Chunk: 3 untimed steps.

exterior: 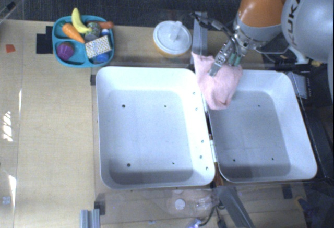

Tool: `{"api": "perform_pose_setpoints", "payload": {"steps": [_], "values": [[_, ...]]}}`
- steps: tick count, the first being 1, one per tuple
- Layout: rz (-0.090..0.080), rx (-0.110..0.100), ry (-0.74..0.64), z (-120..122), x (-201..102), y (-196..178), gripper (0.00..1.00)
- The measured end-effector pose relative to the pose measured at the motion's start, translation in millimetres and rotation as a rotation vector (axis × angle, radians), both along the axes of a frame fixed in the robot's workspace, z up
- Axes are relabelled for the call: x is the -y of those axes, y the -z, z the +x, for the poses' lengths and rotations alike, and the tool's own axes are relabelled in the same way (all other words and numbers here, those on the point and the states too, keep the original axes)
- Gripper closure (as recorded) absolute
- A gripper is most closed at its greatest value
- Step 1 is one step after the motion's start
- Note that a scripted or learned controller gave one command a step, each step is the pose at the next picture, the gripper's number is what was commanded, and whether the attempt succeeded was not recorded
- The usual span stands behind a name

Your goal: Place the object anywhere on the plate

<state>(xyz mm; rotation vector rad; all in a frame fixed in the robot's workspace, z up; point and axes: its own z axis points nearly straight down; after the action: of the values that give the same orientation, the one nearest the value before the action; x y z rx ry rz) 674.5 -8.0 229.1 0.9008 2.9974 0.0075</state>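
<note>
Gripper [225, 59], upper right of frame, fingers closed on a soft pink crumpled cloth [219, 86] whose top they partly hide; cloth drapes over the right shallow white plastic bin [292, 164].

Two shallow white bins sat side by side, left bin [151, 128] and right bin [263, 133]. A pink cloth [218, 83] hung over their shared far corner, apparently from the gripper [222, 62].

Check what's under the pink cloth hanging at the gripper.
The pink cloth drapes from the gripper over the right bin's top-left rim. The rim and floor directly beneath it are covered, so anything there can't be seen.
</note>
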Motion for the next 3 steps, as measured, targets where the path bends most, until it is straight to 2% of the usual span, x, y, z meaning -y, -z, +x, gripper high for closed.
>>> {"api": "perform_pose_setpoints", "payload": {"steps": [1,2,3], "values": [[-0.004,0.003,-0.402,-8,-53,-7,1.00],[-0.004,0.004,-0.586,-8,-111,-15,1.00],[-0.003,0.000,-0.586,-7,-157,0,1.00]]}}
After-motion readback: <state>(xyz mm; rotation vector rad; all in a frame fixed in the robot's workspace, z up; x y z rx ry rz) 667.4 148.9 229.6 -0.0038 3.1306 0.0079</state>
